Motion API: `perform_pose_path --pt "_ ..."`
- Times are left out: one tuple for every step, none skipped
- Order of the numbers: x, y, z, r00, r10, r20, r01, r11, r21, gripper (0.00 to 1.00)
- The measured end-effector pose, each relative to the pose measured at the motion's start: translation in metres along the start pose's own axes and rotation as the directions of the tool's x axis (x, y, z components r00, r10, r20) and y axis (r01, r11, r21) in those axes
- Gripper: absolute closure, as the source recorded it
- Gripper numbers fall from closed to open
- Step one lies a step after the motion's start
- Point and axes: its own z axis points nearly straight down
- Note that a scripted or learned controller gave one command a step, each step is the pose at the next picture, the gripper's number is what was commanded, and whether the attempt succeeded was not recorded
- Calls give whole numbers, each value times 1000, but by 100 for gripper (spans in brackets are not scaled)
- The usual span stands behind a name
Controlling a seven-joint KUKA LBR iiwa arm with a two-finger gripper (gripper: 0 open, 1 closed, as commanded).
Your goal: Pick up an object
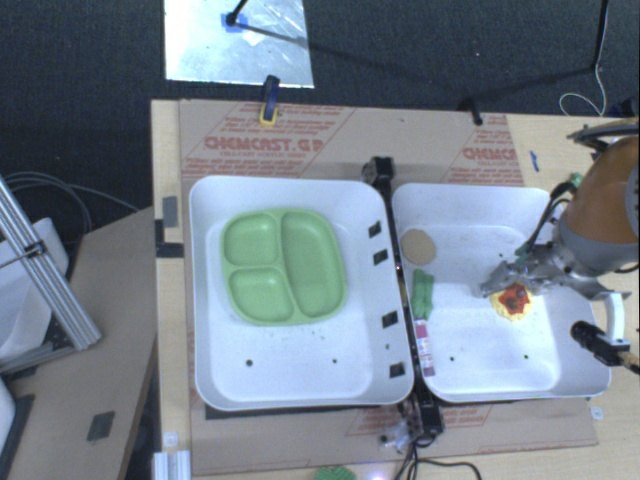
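Your tool (pixel 512 286) sits low over the right bin (pixel 480 368), reaching in from the right edge of the view, with the grey arm (pixel 600 238) and its orange band behind it. You cannot tell from this slanted view how far the tool is parted, because the metal parts blur together at the tip. Directly under the tip lies a small yellow and red object (pixel 513 303), touching or nearly touching the tool; you cannot tell whether it is gripped or merely lying on the bin floor beneath it.

Moving left across the same bin, you find a round tan disc (pixel 418 247) near the upper left corner, well apart from the tool. Just below it, a green oblong piece (pixel 423 294) lies against the bin's left wall, and below that a narrow white strip with red marks (pixel 423 351) runs along the same wall.

Across the dark divider, the left bin (pixel 290 383) holds a light green divided tray (pixel 283 267) with three compartments, lying flat toward the bin's upper middle. Both bins rest on a cardboard sheet (pixel 290 140) with red print, laid on the tabletop (pixel 168 258). Beyond the far edge of the tabletop, a shiny silver sheet (pixel 240 28) lies on the dark floor.
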Motion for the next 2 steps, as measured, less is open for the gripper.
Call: perform_pose_path --pt "-6 -76 0 1000 1 0 -1 1000 0 0" --pt "87 -57 0 1000 -16 -5 15 1000 -6 0"
